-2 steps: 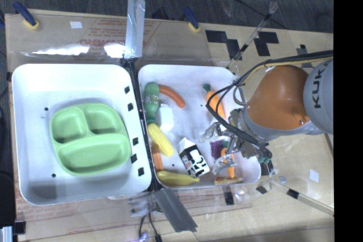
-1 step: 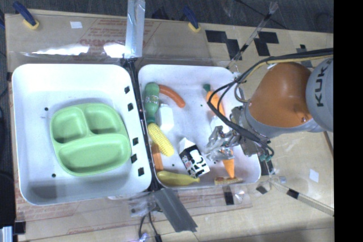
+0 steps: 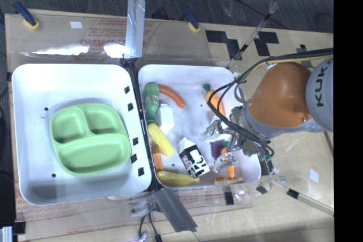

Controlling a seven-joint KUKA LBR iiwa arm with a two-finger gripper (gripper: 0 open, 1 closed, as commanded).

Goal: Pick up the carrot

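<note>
An orange carrot (image 3: 215, 102) with a small green top lies near the far right of the right bin (image 3: 187, 73), partly hidden behind the arm's black cables. My gripper (image 3: 224, 150) is low in the bin's near right corner, in front of that carrot. It hangs over a purple item (image 3: 217, 149) and small orange pieces (image 3: 227, 164). Whether anything is in its grasp is unclear. A second long orange item (image 3: 172, 96) lies at the far left of the bin.
The right bin also holds a green bottle-shaped item (image 3: 151, 99), a white block (image 3: 165, 116), a corn cob (image 3: 160, 139), a banana (image 3: 177, 178) and a black-and-white box (image 3: 194, 161). A green divided plate (image 3: 89, 139) sits in the left bin (image 3: 34, 79).
</note>
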